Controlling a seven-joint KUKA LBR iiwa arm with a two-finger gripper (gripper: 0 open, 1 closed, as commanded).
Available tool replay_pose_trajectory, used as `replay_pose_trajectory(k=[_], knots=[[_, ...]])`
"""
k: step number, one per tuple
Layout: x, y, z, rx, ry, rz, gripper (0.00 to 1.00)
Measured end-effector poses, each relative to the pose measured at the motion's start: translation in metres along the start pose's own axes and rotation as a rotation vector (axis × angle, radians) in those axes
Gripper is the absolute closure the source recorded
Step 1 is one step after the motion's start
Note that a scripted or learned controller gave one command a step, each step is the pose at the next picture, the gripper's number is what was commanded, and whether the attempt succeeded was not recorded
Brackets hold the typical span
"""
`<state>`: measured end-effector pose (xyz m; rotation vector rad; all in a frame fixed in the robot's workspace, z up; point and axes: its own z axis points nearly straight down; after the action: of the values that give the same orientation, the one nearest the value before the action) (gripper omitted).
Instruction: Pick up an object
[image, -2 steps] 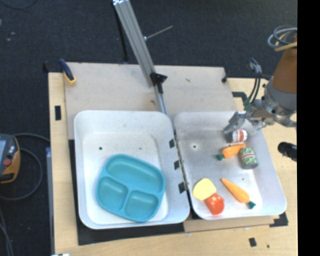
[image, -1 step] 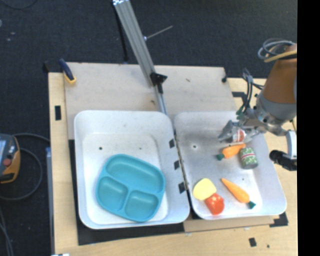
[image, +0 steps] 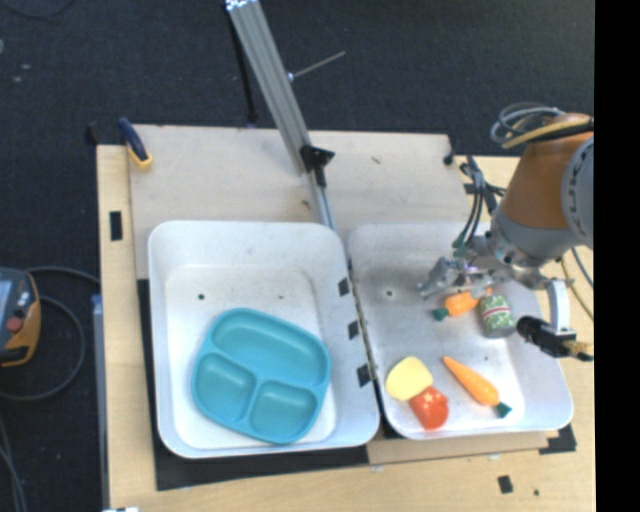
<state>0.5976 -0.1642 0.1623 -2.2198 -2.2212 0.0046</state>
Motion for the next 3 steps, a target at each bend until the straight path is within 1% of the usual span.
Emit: replay_pose_trajectory(k=[1,2,3], knots=[[0.000,0.000,0.034,-0.018,-0.005,0.001,0.00],[-0.003,0.004,0.019,-0.033,-0.011,0.002,1.00],[-0.009,0.001,-0.027,-0.008,-0.001,0.003,1.00]])
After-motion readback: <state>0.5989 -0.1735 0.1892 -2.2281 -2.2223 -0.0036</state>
